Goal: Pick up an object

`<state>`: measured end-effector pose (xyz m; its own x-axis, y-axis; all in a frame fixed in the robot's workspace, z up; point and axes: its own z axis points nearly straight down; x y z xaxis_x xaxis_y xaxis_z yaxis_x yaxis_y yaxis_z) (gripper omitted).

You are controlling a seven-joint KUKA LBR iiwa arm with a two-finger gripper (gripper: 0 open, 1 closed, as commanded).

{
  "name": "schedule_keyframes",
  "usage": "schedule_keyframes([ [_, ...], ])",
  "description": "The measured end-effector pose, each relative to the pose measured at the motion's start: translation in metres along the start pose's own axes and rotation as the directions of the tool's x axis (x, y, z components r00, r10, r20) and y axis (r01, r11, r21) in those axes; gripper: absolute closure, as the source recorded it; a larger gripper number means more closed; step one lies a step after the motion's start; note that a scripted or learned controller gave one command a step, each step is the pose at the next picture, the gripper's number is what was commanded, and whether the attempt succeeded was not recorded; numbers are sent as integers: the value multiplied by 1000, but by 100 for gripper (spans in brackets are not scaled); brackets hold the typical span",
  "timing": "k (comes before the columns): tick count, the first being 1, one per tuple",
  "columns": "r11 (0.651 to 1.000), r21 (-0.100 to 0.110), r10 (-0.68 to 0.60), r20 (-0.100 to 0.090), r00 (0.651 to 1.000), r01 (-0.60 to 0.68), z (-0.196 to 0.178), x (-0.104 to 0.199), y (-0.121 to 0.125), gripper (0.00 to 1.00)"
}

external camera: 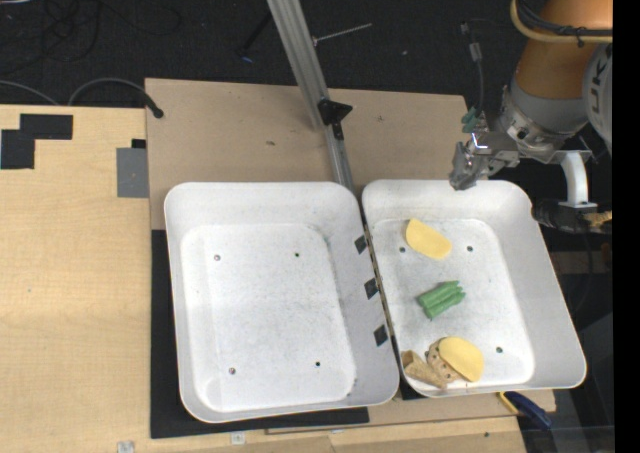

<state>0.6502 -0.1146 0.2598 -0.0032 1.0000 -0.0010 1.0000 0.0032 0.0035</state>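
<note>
Nearest the camera, a yellow piece (462, 358) sits on a tan crumbly item (427, 369) at 6 o'clock of the right bin (545, 271). Green object (440, 298) lies mid-bin; a second yellow piece (427, 239) sits at 12 o'clock of it. Gripper (466, 173) hovers over the bin's far rim, holding nothing; finger state: cannot tell. Left bin (180, 241) lies beside, on the tabletop (70, 271).

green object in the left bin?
No: the small green ridged object lies in the right white bin, between two flat yellow pieces.
</note>
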Motion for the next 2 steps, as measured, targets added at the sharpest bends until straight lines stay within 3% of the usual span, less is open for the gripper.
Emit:
schedule_keyframes([
  [2, 1000, 8, 0, -3, 1000, 0, 29, 107, -7, 100],
])
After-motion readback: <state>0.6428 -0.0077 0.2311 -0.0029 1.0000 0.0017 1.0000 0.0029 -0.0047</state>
